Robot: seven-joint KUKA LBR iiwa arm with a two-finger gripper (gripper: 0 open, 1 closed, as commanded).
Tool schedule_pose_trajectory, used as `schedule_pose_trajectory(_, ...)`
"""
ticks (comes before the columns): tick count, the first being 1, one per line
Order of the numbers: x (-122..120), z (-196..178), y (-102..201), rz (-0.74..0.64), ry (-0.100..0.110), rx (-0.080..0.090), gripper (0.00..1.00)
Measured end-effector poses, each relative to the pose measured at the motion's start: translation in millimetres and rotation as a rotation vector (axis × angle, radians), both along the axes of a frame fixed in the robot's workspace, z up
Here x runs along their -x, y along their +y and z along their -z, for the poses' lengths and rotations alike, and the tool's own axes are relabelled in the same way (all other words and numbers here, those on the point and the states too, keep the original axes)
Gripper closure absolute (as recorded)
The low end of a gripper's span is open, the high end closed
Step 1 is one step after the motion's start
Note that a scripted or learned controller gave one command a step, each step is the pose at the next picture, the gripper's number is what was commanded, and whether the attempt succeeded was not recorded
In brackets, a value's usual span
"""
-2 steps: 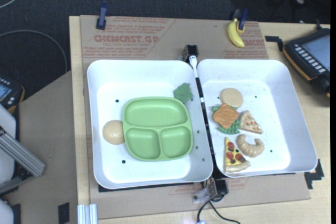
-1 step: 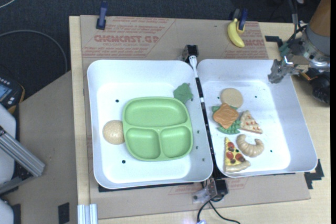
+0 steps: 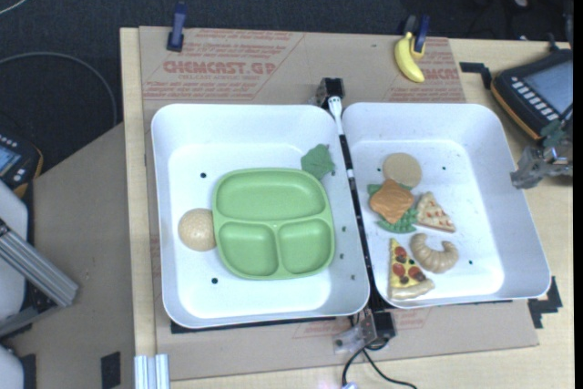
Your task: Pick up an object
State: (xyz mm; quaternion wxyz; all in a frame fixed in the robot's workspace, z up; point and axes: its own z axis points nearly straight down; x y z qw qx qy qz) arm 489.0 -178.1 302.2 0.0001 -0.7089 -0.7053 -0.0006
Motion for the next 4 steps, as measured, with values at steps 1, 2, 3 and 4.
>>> schedule_pose_trajectory(1, 11, 68, 72, -0.011, 0.01, -0.004, 1.0)
schedule_pose_trajectory(2, 12, 160, 51, -0.002, 0.011, -0.001, 1.0)
schedule_pose_trajectory(3, 2, 76, 116, -0.011, -0.006, 0.001, 1.0)
schedule_pose_trajectory(4, -48, 192, 67, -0.001, 0.007, 0.002, 1.0)
